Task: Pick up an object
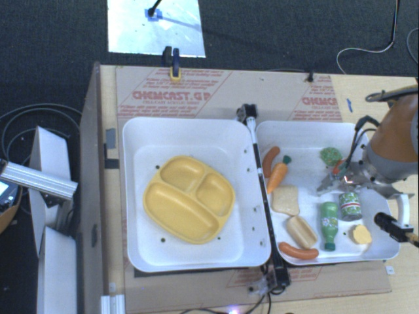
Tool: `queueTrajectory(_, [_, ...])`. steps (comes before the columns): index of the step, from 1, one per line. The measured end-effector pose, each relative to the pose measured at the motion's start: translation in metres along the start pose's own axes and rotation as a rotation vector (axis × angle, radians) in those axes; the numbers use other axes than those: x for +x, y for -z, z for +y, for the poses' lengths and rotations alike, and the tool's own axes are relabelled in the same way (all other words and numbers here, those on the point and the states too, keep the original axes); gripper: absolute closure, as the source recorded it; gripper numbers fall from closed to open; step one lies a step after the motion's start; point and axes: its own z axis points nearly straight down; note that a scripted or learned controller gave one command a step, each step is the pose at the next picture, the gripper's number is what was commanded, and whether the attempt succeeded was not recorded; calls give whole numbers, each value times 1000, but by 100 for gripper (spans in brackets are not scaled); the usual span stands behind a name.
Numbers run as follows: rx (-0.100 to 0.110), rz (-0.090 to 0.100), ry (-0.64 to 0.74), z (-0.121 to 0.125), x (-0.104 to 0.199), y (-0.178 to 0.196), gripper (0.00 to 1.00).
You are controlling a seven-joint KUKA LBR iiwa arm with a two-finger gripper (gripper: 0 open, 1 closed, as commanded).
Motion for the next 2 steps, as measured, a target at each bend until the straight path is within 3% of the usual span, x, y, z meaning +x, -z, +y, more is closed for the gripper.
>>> queueTrajectory(1, [-3, 0, 3, 75, 6, 1, 0])
queueTrajectory(2, [37, 3, -3, 108, 9, 0, 0])
